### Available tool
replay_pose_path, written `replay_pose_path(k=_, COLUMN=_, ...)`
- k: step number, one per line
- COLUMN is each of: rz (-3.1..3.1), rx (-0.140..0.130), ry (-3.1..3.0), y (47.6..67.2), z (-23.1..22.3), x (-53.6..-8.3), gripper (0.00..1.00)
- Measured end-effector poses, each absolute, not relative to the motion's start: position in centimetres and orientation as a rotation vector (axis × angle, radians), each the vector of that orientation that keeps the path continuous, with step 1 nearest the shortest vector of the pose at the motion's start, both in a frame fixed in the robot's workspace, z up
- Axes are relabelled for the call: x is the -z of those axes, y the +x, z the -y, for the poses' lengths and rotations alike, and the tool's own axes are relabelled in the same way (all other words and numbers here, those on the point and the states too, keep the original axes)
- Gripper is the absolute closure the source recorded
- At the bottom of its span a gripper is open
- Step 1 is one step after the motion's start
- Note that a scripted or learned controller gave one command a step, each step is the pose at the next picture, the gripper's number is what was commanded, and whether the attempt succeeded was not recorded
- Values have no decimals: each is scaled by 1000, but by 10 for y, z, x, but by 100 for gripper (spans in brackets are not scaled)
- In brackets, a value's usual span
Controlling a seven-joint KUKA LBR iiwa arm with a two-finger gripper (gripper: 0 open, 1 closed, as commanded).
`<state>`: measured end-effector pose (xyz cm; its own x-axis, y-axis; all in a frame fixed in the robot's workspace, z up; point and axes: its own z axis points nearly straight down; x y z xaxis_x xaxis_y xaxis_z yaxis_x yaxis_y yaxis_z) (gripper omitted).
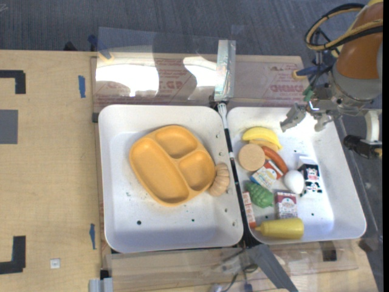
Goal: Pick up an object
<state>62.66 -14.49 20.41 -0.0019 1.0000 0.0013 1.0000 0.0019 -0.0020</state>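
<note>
My gripper [306,121] hangs over the far end of the right bin [340,163], open, with nothing between its fingers [291,118]. Just in front of it and to the left lies a yellow banana [262,135]. Closer to the camera sit a round tan disc [251,157], an orange-red sausage [277,159], a white egg [293,181], a black-and-white carton [310,179], a small pale box [265,177], a green toy [261,196], a red box [286,204] and a yellow bottle [281,227].
The left bin [115,181] holds a yellow divided plate [173,163] and a tan pastry [221,179] against its right wall. A clear plastic screen [182,72] stands behind both bins. Yellow cables [328,26] loop above the wrist.
</note>
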Motion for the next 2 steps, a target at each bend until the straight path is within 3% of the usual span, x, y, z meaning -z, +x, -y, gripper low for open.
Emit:
replay_pose_path(k=1, rz=2343, rx=4, ry=-2097, y=616, z=108, x=-96, gripper=0)
replay_pose_path(k=2, rz=2192, rx=9, ry=-2256, y=638, z=100, x=-88, gripper=0)
